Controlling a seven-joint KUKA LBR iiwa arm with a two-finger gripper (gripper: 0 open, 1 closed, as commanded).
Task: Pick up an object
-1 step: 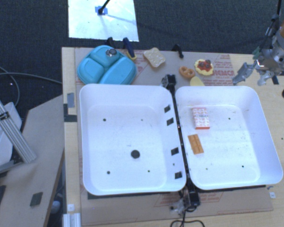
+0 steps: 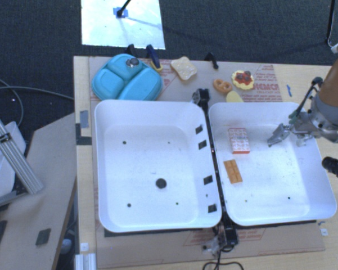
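White right bin [image 2: 320,204] as ref: pink block [image 2: 239,140] and orange bar [image 2: 233,171] lie in its left part. Gripper [image 2: 279,135] near block's right, apart from it, fingers spread, nothing between. Pick not yet done; approach, grasp, lift left.

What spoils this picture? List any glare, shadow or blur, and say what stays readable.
Camera view: even, soft light, only faint shadows under the bin rims; the pale sheet on the dark floor glares and washes out; both white bins are bright but keep their detail; the gripper looks slightly soft, its fingers hard to read; the pink block and orange block are sharp enough to tell apart.
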